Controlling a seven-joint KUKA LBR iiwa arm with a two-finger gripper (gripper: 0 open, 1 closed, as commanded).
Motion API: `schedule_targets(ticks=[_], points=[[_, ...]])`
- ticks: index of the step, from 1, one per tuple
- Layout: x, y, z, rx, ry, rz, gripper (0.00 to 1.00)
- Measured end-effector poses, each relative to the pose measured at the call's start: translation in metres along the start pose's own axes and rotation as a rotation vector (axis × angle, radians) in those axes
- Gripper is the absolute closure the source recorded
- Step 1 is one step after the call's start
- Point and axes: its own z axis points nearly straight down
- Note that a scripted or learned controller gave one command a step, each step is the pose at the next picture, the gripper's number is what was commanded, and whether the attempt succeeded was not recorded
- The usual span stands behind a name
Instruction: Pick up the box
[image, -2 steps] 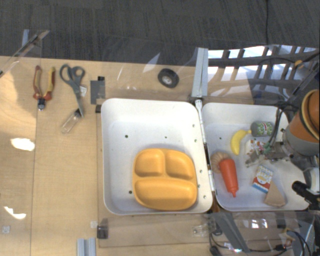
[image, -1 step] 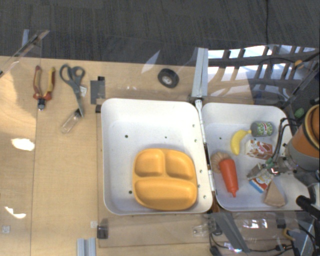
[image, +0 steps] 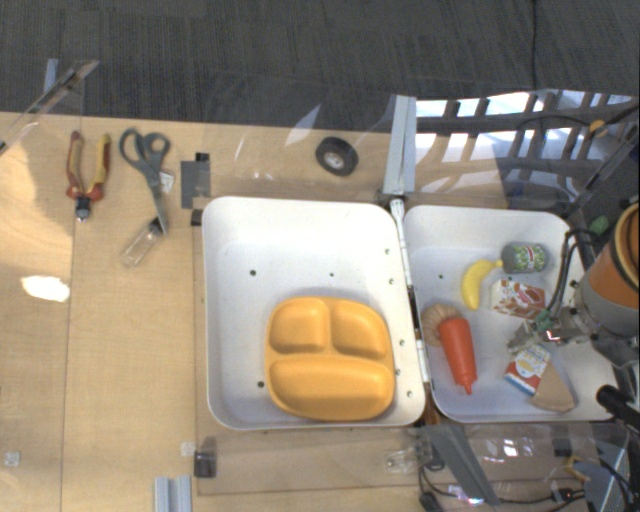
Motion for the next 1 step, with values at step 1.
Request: schedule_targets(ticks=[1], points=[[0.0755, 0.0128, -0.1205, 0.012, 0.013, -0.429, 1.00]])
